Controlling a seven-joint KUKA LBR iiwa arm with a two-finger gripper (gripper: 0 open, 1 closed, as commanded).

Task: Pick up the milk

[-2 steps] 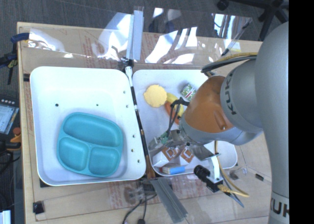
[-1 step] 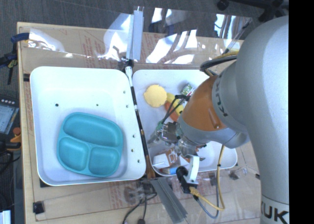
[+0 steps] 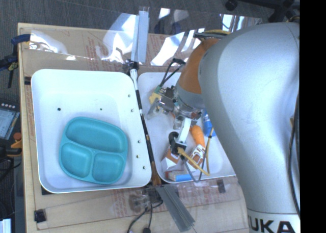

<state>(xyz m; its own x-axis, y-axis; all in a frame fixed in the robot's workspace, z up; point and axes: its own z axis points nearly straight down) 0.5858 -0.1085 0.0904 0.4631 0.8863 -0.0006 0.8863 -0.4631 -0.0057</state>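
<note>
A small white carton with blue and red-brown print, which I take for the milk (image 3: 176,170), lies at the near edge of the right bin (image 3: 153,81). My gripper (image 3: 170,108) hangs low over the middle of that bin, under the orange wrist band, a little behind the carton and apart from it. The bulky grey arm hides the right half of the bin. I see nothing held at the gripper.
An orange carrot-like piece (image 3: 197,135) and a blue item (image 3: 208,125) lie beside the gripper on its right. A teal divided plate (image 3: 94,150) sits in the left bin (image 3: 76,81). A dark ridge separates the two bins.
</note>
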